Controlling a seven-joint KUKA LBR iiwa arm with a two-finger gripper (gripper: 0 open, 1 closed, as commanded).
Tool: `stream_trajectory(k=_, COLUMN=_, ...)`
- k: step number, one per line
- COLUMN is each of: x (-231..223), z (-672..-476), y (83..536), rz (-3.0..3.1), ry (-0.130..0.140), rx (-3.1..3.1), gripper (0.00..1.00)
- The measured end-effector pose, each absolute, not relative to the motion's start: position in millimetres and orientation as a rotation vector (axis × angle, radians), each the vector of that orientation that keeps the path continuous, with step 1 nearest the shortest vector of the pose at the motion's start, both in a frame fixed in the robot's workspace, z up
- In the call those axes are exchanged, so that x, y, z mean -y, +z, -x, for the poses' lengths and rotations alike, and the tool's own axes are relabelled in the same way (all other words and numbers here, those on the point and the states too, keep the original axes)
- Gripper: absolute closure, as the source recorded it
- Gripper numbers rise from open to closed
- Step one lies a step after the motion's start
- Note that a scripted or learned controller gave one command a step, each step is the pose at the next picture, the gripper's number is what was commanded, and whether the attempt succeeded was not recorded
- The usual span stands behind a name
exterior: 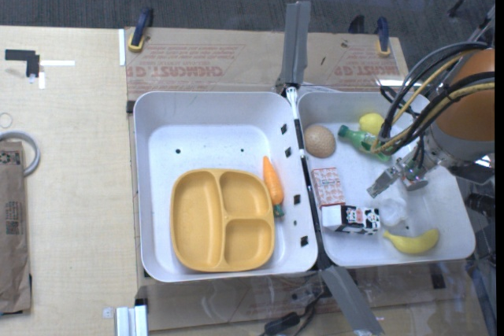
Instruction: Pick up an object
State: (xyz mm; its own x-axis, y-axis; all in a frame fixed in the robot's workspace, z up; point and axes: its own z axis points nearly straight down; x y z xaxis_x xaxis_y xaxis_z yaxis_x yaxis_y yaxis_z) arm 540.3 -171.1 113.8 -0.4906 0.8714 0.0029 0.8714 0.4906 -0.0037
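Note:
My gripper (399, 182) hangs over the middle of the right bin (457, 201), open with nothing between its fingers. Just below it lies a pale translucent object (394, 210). A banana (412, 241) rests near the bin's front edge, with a black-and-white carton (353, 218) to its left. A red-and-white box (327, 186) lies left of the gripper. Farther back are a brown egg-shaped object (319, 140), a lemon (372, 123) and a green object (361, 139), partly under the arm's cables.
The left bin (157, 169) holds a yellow divided plate (223, 218) and a carrot (272, 180) by its right wall. Black cables (421, 94) loop over the right bin's back right. A brown bag (12, 224) lies at the far left of the bench.

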Motion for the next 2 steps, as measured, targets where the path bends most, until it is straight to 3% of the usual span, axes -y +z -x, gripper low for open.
stream_trajectory(k=1, x=178.6, z=-517.5, y=111.9, rz=1.526, ry=0.002, rx=2.741, gripper=0.0)
stream_trajectory(k=2, x=217.2, z=-593.7, y=135.7, rz=1.851, ry=0.003, rx=2.536, gripper=0.0)
